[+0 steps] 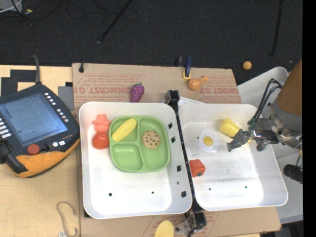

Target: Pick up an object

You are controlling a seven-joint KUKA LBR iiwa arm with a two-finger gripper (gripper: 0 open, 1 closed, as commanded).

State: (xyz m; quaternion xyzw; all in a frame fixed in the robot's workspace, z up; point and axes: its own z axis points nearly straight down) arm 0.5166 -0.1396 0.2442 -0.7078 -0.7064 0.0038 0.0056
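On the bench stand two white bins, the left bin [94,191] and the right bin [247,191]. The right one has three objects: one yellow block [229,127], one fried egg [208,141], one red piece [197,168]. The gripper [239,139] hovers just beside the block, fingers spread, pinching nothing.

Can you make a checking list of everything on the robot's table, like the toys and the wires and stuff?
Surface: two white bins side by side on brown cardboard.
Job's things: right bin has a yellow block, a fried egg toy and a red piece.
Clutter: left bin has a green tray with corn and a cookie, plus a red-and-pink toy.
Grippers: tool low in the right bin, beside the egg.
Cables: black wires on the dark floor.
Surroundings: control pendant at left, purple grapes behind the bins.
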